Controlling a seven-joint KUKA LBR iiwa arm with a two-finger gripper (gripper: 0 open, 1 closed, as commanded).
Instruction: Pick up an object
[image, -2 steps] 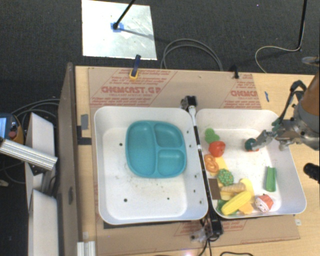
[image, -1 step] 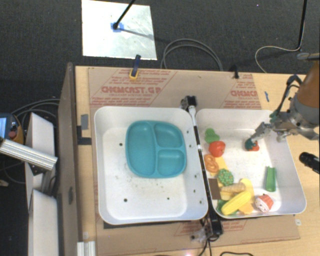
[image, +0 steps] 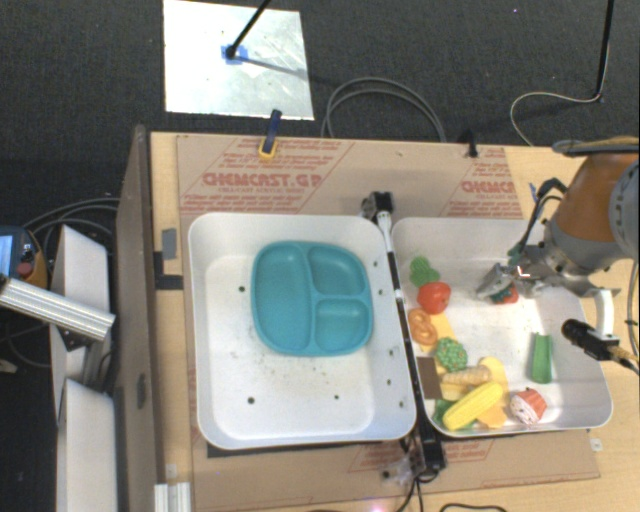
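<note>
We have the gripper (image: 503, 285) low in the right bin (image: 575, 412), over a small red piece (image: 507, 296) near the back. Finger state: we can't tell (too small and blurred). Risk: a grab that misses or only clips the piece's edge, nudging it toward the tomato (image: 434, 296).

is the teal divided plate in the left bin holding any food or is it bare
Bare. The teal plate lies flat in the left bin, its three compartments showing plain teal. The toy food sits in the right bin.
</note>
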